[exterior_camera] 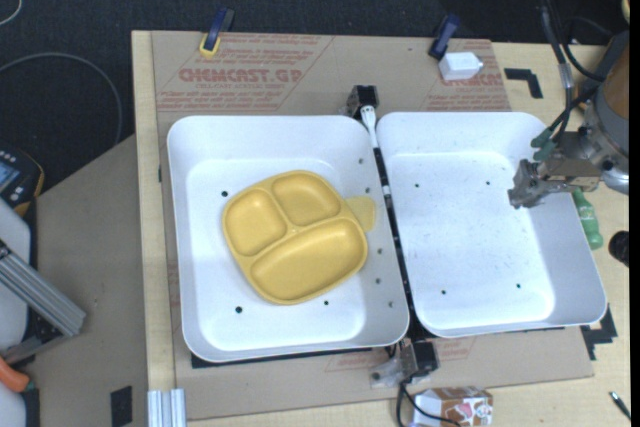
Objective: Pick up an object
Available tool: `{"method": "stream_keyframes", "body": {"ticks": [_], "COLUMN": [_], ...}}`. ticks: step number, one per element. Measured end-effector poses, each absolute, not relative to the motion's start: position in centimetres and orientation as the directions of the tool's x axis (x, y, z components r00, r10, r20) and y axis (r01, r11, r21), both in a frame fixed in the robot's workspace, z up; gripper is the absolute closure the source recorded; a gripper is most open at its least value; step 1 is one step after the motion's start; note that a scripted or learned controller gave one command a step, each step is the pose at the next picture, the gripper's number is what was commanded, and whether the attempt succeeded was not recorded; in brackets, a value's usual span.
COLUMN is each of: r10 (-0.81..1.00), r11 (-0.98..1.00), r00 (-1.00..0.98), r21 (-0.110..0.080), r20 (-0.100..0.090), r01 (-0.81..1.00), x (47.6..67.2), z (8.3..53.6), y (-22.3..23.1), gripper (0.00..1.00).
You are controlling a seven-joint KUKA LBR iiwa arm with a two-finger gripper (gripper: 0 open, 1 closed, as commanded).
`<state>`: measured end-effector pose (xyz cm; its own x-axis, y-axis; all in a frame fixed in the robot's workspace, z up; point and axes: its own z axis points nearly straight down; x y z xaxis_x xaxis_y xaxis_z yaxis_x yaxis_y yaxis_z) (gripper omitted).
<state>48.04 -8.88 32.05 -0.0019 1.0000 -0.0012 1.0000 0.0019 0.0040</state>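
Lettering in faded red, reading "CHEMCAST GP", was printed on the brown sheet (250,65) that covered the table (150,245); a second, partly hidden print of the same kind was seen near the white block (460,66) at the sheet's far edge. No other writing could be read.

The pincer (524,194) was seen at the right side of the right bin (470,315), low over the bin's wall, with the grey arm (600,140) behind it. Whether its fingers were open or closed could not be told, and nothing was seen between them. A green object (587,220) lay just beside the pincer, on its right, along the bin's right rim, its long axis running from the far side toward the near side.

A yellow divided plate (293,235) was found well apart from the pincer, to its left, in the left bin (200,315). Its long axis was set on a diagonal, with the two smaller compartments toward the far left and the large compartment toward the near right. A small tab at its edge pointed toward the pincer's side.
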Motion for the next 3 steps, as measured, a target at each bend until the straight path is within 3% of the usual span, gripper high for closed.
{"method": "stream_keyframes", "body": {"ticks": [1,2,3], "r10": [1.0,1.0,1.0], "r11": [0.018,0.001,-0.002], "r00": [-0.018,-0.001,0.002], "r21": [-0.008,0.015,0.005], "r20": [0.005,0.003,0.0], "r01": [1.0,1.0,1.0], "x": [47.7,48.1,48.0], "z": [25.9,37.8,39.7], "y": [9.5,7.5,5.6], "gripper": [1.0,1.0,1.0]}}
